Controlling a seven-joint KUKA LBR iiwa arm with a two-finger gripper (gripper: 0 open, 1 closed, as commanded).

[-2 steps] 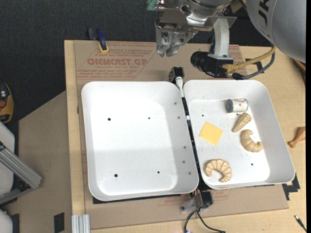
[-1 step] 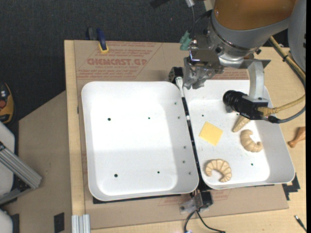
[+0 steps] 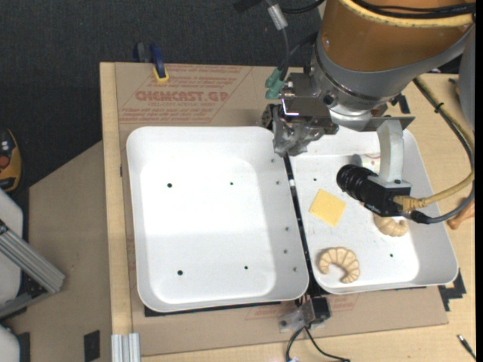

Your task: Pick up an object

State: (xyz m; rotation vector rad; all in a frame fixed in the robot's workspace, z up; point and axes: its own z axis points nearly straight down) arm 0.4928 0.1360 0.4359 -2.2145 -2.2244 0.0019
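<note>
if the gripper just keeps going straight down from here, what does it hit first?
Likely the right bin floor near its upper-left corner, by the rim shared with the left bin. The gripper may clip that rim; depth unclear.

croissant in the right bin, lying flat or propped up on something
Lying flat. The croissant rests on the floor of the right bin near its front edge, apart from the yellow cheese slice, touching nothing else.

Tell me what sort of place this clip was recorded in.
Most likely a robotics lab bench set up for grasping trials: two shallow white bins sit on a taped-down board, a robot arm hangs over them, and toy food, a croissant and a cheese slice, lies inside.
</note>
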